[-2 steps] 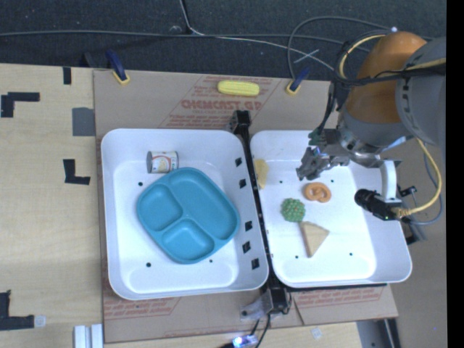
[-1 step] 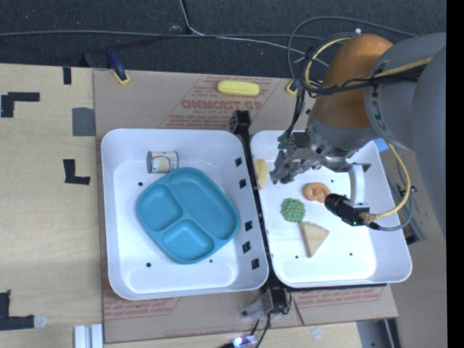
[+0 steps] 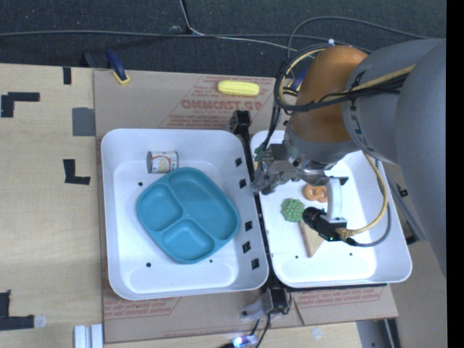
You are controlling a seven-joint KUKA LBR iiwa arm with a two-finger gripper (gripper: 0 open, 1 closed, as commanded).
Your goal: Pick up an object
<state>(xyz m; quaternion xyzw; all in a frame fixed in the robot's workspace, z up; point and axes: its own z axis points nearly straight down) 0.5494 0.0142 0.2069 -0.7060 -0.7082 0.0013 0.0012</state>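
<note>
Nothing lifted yet; the gripper (image 3: pixel 270 176) hangs over the right bin (image 3: pixel 377 263), its grip probably unknowable from here.

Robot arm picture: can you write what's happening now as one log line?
arm: over right bin | gripper: by bin's left wall | nearby: green object | left bin: blue tray, can
</note>
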